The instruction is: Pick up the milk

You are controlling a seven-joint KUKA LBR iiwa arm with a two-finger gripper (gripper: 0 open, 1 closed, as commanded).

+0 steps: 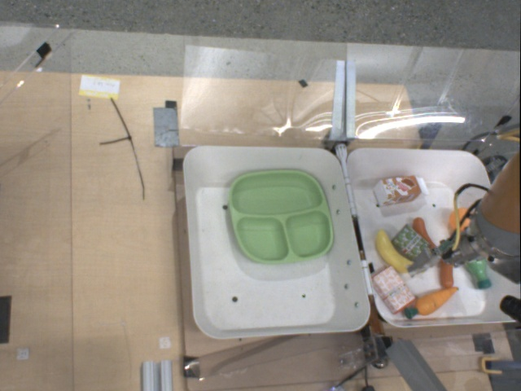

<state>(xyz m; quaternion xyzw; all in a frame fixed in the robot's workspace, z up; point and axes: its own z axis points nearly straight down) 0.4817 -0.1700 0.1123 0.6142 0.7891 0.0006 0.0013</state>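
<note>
I noted the right bin (480,165) crowded: banana (391,252), two carrots (433,300), a pink carton (392,289), a green packet (409,240). The gripper (430,256) sat among them; jaw state I could not tell. The milk (400,191), a white-and-red carton, lay apart near the bin's back. A green divided plate (282,216) sat in the left bin (212,300).

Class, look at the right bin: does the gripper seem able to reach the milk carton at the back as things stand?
Probably yes. The milk carton lies alone near the back of the right bin, nothing on top of it. The gripper is over the banana and green packet, with bare floor between.
</note>
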